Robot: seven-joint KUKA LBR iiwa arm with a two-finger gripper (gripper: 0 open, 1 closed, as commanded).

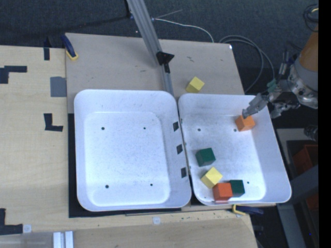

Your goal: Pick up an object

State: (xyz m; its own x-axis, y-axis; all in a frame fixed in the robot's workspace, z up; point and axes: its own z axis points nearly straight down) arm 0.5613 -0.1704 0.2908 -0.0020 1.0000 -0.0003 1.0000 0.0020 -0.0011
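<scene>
No text, label or number can be read anywhere.

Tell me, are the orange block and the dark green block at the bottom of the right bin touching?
Touching. In the camera view, the orange block and the dark green block sit side by side in the right bin with no white floor showing between them.

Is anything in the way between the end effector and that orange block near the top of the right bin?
Nothing visible. The end effector sits directly above the orange block in the right bin, and the other blocks lie lower down.
</scene>
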